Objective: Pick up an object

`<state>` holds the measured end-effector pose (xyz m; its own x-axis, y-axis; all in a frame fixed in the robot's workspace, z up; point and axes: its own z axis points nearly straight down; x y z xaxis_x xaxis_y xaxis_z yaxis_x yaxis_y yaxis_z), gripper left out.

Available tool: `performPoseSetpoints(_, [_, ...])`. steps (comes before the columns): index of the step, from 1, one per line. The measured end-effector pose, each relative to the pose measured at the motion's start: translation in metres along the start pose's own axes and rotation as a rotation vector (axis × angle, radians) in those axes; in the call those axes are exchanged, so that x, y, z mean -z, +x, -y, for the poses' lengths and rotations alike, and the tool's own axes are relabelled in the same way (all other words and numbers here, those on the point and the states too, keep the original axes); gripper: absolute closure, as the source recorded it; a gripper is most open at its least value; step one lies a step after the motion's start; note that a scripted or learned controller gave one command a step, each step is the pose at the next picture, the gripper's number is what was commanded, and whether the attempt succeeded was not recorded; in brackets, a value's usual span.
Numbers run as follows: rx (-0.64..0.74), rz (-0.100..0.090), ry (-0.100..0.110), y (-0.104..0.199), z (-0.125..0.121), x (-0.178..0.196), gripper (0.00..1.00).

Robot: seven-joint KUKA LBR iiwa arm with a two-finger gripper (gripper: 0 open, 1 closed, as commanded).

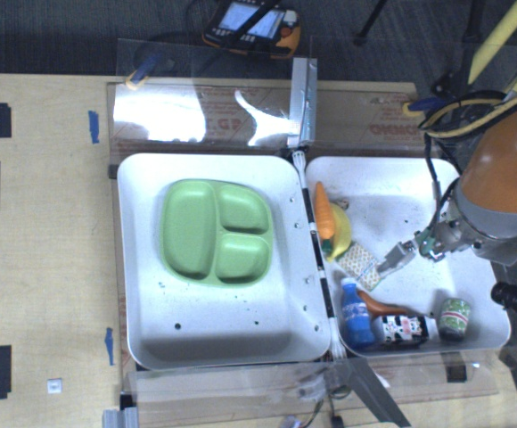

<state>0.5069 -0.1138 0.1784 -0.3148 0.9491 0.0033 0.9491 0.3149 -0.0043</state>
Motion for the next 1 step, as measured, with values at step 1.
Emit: performPoseSetpoints(1, [0.057, 0.003, -0.007, -0.0065, -0.029, -0.0917, 0.0])
